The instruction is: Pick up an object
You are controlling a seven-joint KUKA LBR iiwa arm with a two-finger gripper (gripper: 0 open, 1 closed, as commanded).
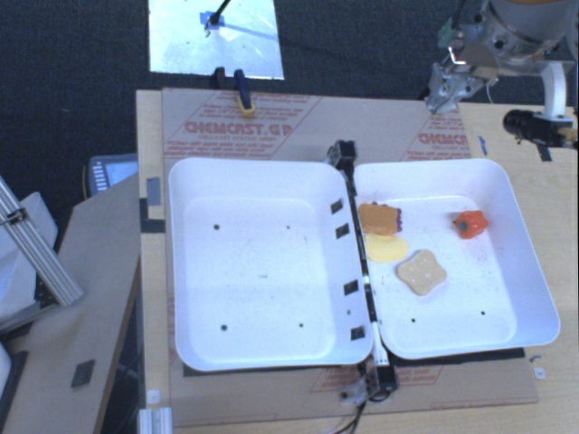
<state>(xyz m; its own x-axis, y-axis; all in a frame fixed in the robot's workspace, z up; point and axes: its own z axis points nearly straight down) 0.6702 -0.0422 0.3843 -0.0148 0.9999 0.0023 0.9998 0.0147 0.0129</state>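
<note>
Though near — tomato [469, 224] below pincer [443, 98]

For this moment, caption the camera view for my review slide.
Tool raised behind right bin holding orange, yellow, tan, red pieces.

The arm [525, 7] is cut off by the top edge, so most of it can't be seen. The gripper [443, 93] is small and blurry. A purple thing [399, 217] peeks out from under the orange block [379, 218], mostly hidden. The grey box [107, 174] at the left sits partly behind the tabletop [99, 269].
</note>
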